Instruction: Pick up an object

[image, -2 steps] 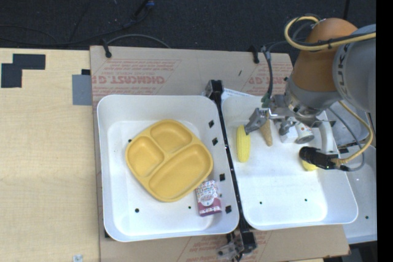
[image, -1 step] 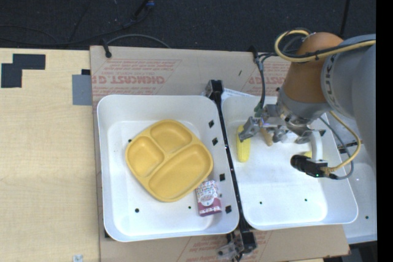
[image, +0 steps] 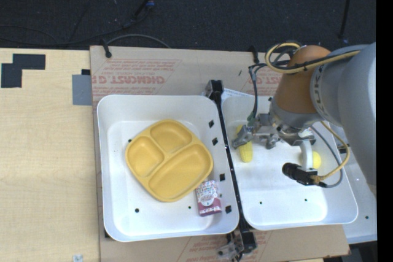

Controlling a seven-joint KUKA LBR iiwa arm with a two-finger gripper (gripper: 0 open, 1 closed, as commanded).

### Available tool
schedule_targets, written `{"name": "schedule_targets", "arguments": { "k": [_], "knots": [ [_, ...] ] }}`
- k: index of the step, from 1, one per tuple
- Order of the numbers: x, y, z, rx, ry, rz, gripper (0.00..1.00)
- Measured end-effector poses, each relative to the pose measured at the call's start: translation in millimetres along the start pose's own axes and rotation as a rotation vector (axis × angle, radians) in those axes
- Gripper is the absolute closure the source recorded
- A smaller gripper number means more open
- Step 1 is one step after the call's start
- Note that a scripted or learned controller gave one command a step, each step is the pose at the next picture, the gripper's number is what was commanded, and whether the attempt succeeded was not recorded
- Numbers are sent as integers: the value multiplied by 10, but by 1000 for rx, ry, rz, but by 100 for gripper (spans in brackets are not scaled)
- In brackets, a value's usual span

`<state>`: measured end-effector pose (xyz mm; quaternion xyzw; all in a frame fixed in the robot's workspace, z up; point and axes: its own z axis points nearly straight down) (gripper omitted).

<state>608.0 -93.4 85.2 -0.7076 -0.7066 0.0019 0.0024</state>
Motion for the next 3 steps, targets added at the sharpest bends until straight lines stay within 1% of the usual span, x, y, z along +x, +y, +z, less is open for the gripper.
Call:
{"name": "schedule_targets", "arguments": {
  "k": [1,2,3],
  "knots": [
    [-9,0,-117,0,0,4,100],
    [-24,35,-739,-7,-1,-1,100],
    [52,21,-1208,-8,-1,-2,100]
  ]
}}
